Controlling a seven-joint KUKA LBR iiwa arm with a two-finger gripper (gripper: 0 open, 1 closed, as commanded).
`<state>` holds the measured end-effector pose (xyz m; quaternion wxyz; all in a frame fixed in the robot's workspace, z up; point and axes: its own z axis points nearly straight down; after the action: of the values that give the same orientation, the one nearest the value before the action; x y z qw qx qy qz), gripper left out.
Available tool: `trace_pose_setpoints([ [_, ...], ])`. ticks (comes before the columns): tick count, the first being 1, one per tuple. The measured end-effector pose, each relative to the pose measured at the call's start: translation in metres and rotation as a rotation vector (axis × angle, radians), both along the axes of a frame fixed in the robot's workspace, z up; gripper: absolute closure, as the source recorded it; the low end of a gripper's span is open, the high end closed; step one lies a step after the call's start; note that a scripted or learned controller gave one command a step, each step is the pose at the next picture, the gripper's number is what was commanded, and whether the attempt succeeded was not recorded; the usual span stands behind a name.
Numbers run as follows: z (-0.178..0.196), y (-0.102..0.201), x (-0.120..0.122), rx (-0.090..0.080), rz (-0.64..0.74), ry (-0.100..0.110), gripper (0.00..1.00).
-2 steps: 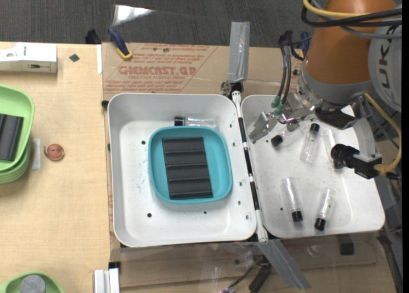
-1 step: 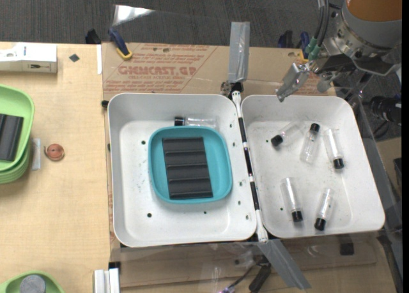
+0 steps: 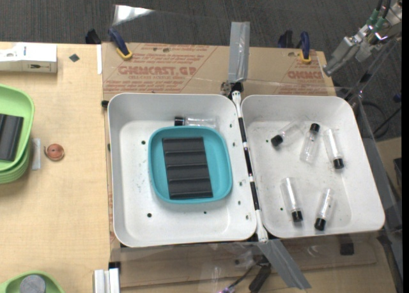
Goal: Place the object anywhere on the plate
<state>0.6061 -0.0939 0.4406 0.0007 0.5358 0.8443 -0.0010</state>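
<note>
Teal plate (image 3: 190,165) with black ridged insert (image 3: 186,167) in left bin (image 3: 121,157); one vial (image 3: 193,120) behind it, five vials in right bin (image 3: 358,132). Gripper state can't tell.

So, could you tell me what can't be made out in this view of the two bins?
- Gripper: the arm's metal parts are cut off by the top right corner, so the finger state is unknown.
- Vial behind the teal plate: clear glass on white bin, its outline is faint.
- Green tray: cut off by the left edge.
- Vial contents in the right bin: too small to tell.
</note>
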Motion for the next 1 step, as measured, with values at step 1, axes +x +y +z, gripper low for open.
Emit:
trace_pose_setpoints([
  [1, -0.0005, -0.0695, 0.0535, 0.000, -0.111, 0.001, 0.00],
])
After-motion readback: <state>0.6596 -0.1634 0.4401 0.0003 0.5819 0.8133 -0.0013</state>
